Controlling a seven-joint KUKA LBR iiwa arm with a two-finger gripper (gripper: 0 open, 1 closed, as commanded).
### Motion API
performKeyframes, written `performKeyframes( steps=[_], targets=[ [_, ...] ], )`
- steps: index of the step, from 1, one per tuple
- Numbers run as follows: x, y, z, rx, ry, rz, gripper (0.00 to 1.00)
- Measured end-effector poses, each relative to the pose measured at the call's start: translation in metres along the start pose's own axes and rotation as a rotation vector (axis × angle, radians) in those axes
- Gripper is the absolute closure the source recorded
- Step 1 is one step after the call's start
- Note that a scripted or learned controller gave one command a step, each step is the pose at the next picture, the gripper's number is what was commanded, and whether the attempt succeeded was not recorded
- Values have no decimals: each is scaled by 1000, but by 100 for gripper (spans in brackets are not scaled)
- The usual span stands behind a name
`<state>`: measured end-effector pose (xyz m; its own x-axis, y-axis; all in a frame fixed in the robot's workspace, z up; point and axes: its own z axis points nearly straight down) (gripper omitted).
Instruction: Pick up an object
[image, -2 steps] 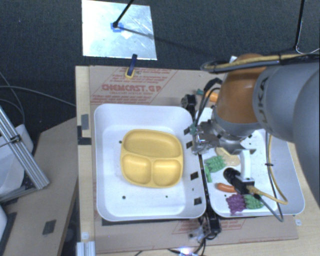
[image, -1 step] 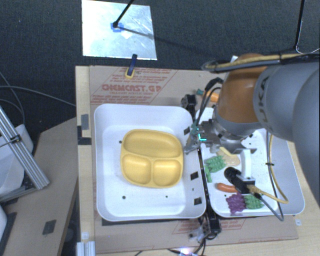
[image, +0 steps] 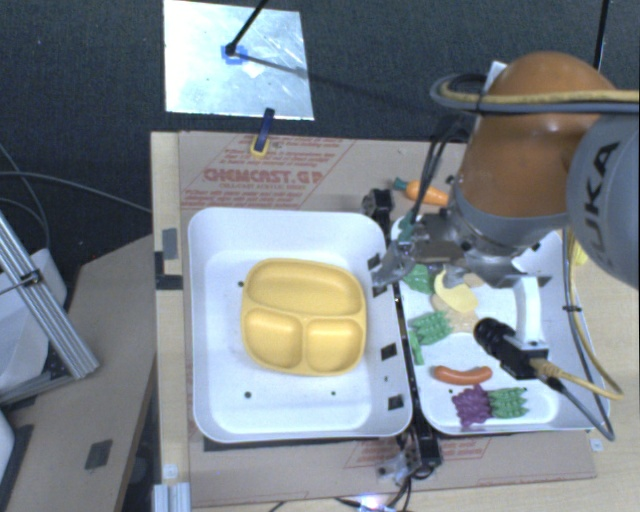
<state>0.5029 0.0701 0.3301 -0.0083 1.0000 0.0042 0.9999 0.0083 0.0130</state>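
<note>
Dark blue-grey carpet surrounds a brown cardboard sheet (image: 270, 175) that carries two shallow white bins side by side. The left bin (image: 215, 400) holds a yellow tray (image: 303, 315) with three compartments, lying flat near its middle.

The right bin (image: 570, 415) holds a scatter of small toy foods. An orange-red sausage (image: 462, 375) lies close to the bin's near edge. It is smooth and slightly curved, and its long axis runs left to right, parallel to that edge. Between it and the near edge sits a purple bunch of grapes (image: 470, 405), with a green knobbly piece (image: 508, 402) just beside it on the right. A green leafy piece (image: 430, 328) lies by the bin's left edge. A pale yellow slice (image: 455, 297) lies beyond it, toward the middle. An orange carrot (image: 428, 193) rests at the bin's far left corner, its long axis roughly left to right and a little tilted.

The grey and orange arm (image: 530, 140) reaches over the right bin. Its gripper (image: 405, 258) hangs above that bin's left edge, beside the divide between the bins. Whether it is spread or closed cannot be told.
</note>
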Motion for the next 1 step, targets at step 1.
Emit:
performKeyframes(
  steps=[1],
  targets=[
    [12, -14, -96, 0, -1, 1, 0]
  ],
)
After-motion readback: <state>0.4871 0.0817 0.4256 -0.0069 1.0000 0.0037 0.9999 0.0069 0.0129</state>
